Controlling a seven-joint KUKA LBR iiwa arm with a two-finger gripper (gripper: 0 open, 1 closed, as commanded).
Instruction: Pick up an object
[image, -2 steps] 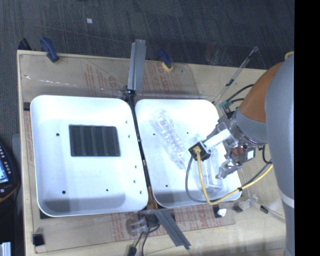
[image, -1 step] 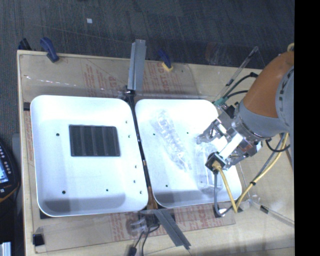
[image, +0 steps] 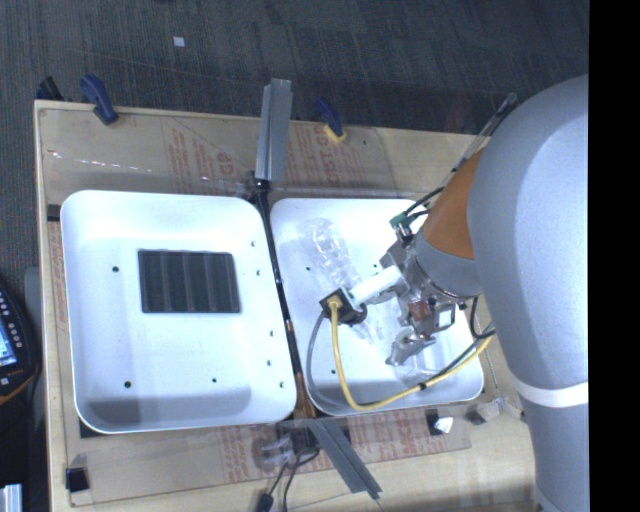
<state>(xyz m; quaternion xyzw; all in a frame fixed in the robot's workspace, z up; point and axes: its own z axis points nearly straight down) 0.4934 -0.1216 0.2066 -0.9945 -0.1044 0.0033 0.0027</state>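
Observation:
A clear plastic object (image: 331, 250) lies in the upper left part of the right bin (image: 300, 300), faint against the white floor. My gripper (image: 411, 340) hangs low over the right half of the same bin, below and to the right of that object. Another patch of clear plastic (image: 398, 362) glints right under the gripper, and I cannot tell whether they touch. The grey arm with its orange band (image: 452, 222) covers the bin's right side.
The left bin (image: 90, 300) has a dark ribbed rectangle (image: 189, 281) in its floor. A yellow cable (image: 342, 375) and a grey one loop from the wrist across the right bin's front. Blue clamps (image: 97, 98) grip the bench's far edge.

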